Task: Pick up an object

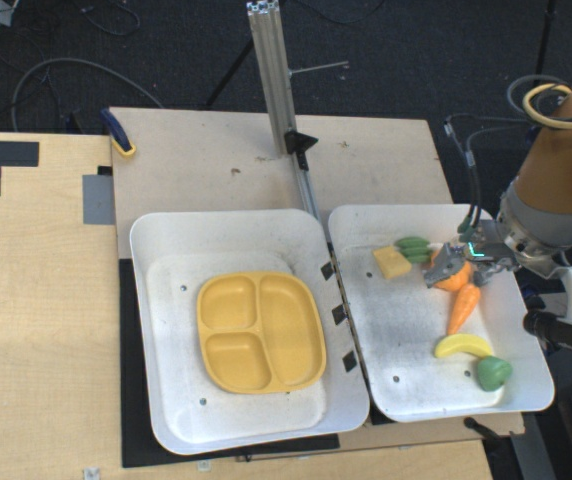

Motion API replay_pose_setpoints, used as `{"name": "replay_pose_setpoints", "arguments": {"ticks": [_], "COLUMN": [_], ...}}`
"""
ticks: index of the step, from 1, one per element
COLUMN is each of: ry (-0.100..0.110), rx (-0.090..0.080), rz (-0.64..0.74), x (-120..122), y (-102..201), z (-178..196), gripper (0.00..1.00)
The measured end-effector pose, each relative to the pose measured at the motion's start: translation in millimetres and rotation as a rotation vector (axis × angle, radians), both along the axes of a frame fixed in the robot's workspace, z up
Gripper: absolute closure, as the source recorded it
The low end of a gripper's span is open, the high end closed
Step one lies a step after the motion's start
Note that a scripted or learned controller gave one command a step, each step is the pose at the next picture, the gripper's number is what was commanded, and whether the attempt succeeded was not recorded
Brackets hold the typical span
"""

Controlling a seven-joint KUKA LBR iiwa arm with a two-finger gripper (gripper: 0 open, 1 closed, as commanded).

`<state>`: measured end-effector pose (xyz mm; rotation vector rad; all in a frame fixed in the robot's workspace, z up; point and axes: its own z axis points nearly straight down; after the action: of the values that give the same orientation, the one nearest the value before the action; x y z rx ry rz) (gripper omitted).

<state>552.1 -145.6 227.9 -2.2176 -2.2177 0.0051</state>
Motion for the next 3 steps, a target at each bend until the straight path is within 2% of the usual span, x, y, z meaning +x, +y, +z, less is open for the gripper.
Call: {"name": "replay_pose_setpoints", "arguments": {"ticks": [1, 3], "ry": [-0.003, 0.002], "rx": [0.000, 0.001], "rz": [0.000, 0.000], "x": [0.7, -2.2], "y": [-0.1, -3.5], "z": [1.3, -125.5], "gripper": [0.00, 0.00]}}
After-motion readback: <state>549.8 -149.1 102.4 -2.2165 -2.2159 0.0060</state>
